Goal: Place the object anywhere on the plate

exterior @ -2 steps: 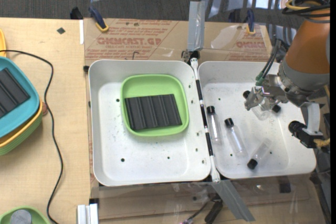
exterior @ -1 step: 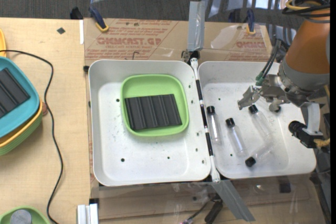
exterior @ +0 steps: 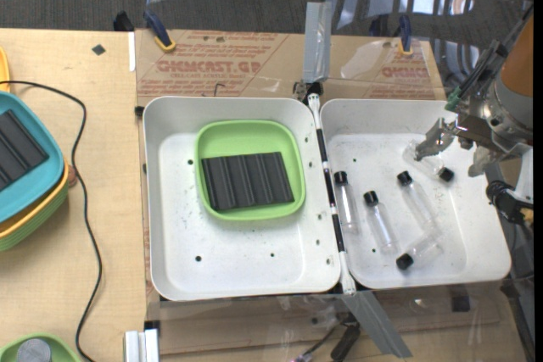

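Gripper (exterior: 452, 150) sits over the upper-right part of the right bin (exterior: 475, 271), fingers spread apart w/ nothing between them. Clear black-capped vials lie loose on that bin's floor: one (exterior: 344, 197) along the left wall, one (exterior: 378, 220) just right of it, a longer one (exterior: 416, 197) mid-bin, another (exterior: 420, 253) near the front. Green plate (exterior: 250, 140) sits in the left bin (exterior: 170, 267), carrying a dark ribbed pad (exterior: 249, 181); no vial on it.
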`<state>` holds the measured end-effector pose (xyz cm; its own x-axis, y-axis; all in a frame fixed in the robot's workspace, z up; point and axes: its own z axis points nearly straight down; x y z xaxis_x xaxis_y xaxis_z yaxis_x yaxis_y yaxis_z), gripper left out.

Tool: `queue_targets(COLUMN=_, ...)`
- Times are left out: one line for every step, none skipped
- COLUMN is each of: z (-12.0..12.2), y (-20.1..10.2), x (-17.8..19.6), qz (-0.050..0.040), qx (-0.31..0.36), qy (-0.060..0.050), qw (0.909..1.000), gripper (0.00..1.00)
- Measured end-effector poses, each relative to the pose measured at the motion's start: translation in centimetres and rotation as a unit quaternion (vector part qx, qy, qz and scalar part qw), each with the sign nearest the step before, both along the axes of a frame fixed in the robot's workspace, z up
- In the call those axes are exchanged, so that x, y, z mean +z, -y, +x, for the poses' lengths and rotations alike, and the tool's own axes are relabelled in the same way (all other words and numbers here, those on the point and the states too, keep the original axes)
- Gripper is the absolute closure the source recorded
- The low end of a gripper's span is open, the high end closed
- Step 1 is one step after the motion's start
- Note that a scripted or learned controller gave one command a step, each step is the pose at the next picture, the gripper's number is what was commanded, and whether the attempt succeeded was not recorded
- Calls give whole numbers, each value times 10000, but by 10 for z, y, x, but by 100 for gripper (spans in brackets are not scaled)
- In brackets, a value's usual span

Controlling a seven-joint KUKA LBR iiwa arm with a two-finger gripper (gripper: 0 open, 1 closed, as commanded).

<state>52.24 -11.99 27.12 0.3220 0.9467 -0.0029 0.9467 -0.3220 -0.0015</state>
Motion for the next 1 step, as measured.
queue_targets(z=12, y=32, x=63, qz=-3, qx=-1278, qy=-5, qw=9918, gripper=0)
